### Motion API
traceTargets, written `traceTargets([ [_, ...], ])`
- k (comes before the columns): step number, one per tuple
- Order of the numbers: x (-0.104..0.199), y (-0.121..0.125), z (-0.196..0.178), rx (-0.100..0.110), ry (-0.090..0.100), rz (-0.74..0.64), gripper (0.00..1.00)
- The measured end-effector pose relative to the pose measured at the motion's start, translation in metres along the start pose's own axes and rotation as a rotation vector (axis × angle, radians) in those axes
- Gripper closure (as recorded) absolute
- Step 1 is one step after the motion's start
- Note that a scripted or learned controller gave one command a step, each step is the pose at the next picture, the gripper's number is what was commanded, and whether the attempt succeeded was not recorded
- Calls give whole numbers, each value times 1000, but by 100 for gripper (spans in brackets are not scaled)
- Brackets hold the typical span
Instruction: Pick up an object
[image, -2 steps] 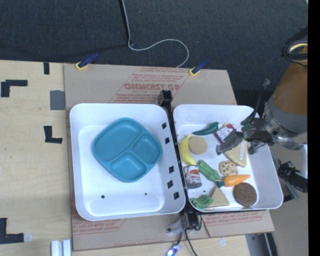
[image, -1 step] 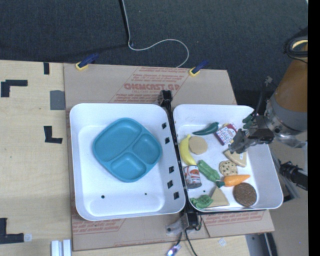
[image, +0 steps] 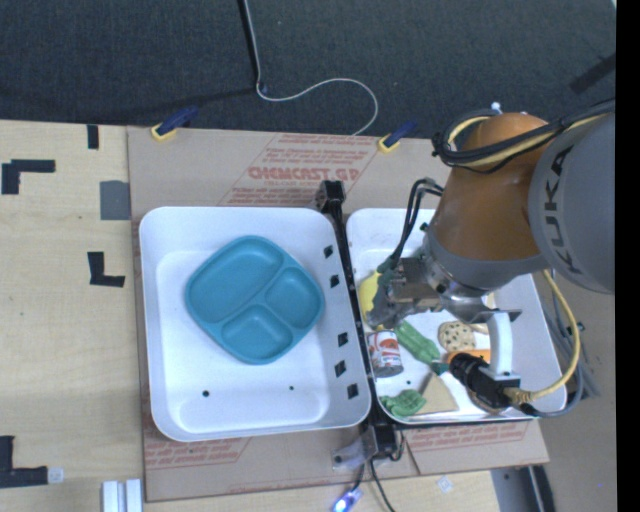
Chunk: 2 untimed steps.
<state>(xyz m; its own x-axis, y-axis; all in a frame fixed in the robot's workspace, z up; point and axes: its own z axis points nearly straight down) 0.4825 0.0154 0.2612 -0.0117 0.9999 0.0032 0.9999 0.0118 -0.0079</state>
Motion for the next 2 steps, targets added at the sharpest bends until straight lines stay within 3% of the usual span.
traceTargets([
  [1, -46, 1, -60, -12, -5, 14, 100],
  [2, 11, 0, -21, -2, -2, 6, 100],
])
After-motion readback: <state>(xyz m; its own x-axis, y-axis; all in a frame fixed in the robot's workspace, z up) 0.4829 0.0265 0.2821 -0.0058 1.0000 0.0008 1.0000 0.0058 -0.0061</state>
